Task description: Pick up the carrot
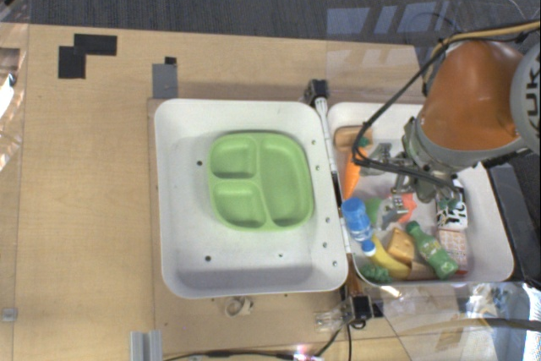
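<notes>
The arm (478, 101) hung over the right bin (499, 254), at 3 o'clock from the left bin (169, 182) with its green tray (258, 180). The gripper (404, 182) was hidden, so its fingers I could not tell. The carrot (352, 174) lay at the right bin's 9 o'clock wall, likely light, stiff and smooth; its thicker middle seemed the best hold.

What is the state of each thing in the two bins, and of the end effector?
Carrot: lying at the right bin's left wall, not held.
Green tray: flat in the left bin, three compartments, nothing in them.
Blue bottle: lying on its side.
Green bottle: lying on its side.
Banana: lying at the bin's near edge.
End effector: over the right bin, right of the carrot.
</notes>
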You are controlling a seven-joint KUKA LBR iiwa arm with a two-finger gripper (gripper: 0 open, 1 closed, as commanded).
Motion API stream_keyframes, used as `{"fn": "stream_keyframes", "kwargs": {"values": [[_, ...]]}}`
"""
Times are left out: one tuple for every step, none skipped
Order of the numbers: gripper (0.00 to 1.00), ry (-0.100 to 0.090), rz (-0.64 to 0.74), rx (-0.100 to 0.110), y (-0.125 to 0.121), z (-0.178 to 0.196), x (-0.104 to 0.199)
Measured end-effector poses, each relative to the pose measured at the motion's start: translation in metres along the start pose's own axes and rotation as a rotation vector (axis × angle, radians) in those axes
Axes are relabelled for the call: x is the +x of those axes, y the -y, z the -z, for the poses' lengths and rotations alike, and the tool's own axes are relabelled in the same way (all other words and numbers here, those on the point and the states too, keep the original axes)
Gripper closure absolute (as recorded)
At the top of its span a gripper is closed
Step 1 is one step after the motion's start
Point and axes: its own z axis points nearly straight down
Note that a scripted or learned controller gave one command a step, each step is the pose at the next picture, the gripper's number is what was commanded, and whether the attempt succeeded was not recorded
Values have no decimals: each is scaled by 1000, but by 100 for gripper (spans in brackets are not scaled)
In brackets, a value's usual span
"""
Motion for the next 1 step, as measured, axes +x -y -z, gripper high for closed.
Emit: {"fn": "stream_keyframes", "kwargs": {"values": [[0, 1, -56, 25, -10, 2, -9]]}}
